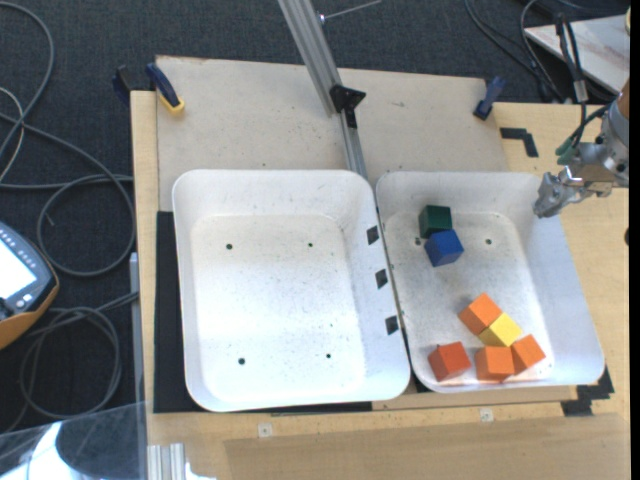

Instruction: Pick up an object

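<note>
The small blue cube point(443, 247) lies in the right shallow white plastic bin point(566, 268), touching a dark green cube point(435, 218); orange cubes point(483, 313) crowd a yellow one point(503, 330) near the front; a descent might catch two blocks together; the hand point(551, 197) hovers over the far rim, its spread impossible to tell.

Place: robotics lab
Tabletop point(300, 118): plywood, held by blue clamps point(165, 86)
Floor left of tabletop: dark carpet, loose black cables point(60, 183)
Above tabletop: slanted aluminium camera pole point(312, 43)
</note>
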### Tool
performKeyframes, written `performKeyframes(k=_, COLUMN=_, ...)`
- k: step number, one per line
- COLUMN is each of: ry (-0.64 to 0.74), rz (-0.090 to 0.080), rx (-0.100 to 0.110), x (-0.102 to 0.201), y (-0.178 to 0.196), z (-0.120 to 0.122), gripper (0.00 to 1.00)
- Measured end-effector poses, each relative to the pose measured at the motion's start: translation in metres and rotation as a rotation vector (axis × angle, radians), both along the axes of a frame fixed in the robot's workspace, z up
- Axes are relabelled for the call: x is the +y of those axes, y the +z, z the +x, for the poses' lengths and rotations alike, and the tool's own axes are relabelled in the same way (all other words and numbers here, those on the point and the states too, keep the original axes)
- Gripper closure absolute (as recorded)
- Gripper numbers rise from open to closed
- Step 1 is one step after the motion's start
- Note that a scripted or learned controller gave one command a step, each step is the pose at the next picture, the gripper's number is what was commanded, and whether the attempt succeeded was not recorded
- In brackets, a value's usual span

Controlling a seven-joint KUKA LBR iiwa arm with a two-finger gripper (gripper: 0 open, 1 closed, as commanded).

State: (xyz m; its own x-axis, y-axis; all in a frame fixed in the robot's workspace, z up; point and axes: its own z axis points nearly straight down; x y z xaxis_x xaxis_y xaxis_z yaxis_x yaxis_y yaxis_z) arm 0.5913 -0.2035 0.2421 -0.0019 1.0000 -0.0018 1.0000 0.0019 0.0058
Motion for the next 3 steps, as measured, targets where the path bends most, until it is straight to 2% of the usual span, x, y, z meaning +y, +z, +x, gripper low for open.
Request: performKeyframes(k=3, ry=0.004, rz=0.004, rx=0.008, x=0.15, y=-0.008, z=0.02, gripper=1.0)
